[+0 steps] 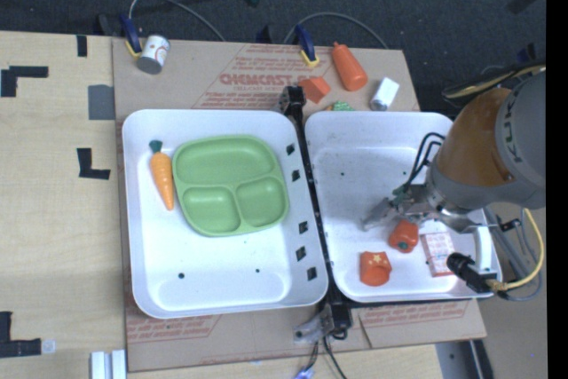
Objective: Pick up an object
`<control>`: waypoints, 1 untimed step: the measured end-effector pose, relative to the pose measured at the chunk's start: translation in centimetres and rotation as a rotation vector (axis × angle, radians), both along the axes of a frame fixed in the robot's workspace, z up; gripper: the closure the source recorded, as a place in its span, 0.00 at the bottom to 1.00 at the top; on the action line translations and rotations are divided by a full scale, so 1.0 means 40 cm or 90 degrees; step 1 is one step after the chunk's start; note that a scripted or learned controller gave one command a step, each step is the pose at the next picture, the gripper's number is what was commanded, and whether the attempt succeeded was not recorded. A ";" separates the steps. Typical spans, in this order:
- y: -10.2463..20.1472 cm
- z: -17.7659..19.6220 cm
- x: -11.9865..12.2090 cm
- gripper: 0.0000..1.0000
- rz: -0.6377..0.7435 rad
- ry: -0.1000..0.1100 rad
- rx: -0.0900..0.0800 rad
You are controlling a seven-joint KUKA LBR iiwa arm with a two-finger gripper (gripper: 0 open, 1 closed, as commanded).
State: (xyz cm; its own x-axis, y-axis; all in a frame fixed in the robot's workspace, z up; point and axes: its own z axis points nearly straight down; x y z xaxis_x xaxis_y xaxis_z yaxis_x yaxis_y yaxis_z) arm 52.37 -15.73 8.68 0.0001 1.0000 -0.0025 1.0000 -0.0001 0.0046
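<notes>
The hand (388, 210) sits low in the right bin (355, 146), its fingers spread part open and nothing between them; the small red object (404, 236) lies just beside it, on the side nearer the bin's front wall. A second red piece (374, 269) rests further toward that front wall, and a pink-and-white packet (437, 250) lies near the red object, on the arm's side. To do this well, I judge the fingers should straddle the red object squarely before closing, keeping off the packet; whether a fingertip already touches the object is hard to make out; the arm's bulk hides the bin's far-right side.
</notes>
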 end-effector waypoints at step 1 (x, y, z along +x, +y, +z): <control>0.018 0.000 -0.094 0.00 0.000 -0.002 -0.001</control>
State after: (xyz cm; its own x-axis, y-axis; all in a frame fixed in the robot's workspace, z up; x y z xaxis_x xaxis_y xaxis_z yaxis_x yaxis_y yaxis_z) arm 48.60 -15.03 8.68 -0.0005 1.0000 -0.0035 1.0000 0.0005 0.0076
